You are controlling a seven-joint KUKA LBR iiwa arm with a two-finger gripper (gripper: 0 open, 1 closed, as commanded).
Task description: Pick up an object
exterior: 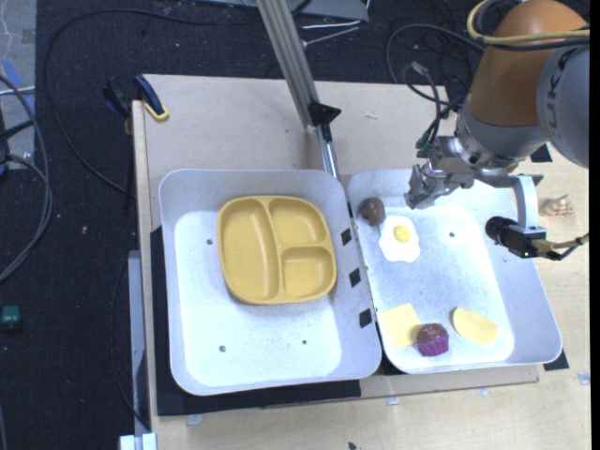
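My gripper point(424, 189) hangs over the right bin's point(525, 293) far edge; I cannot tell its state. Near it lie a fried egg point(399, 239) and a brown lump point(372, 210). A yellow tray point(277, 248) sits in the left bin point(187, 298).

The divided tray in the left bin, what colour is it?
The divided tray is a mustard yellow all over, seen plainly in the camera view.

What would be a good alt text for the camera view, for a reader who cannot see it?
A grey and orange robot arm holds its hand over the far end of the right white bin, near a brown piece and a toy fried egg. The bin's near end has three more toy foods. The left bin holds a yellow divided plate.
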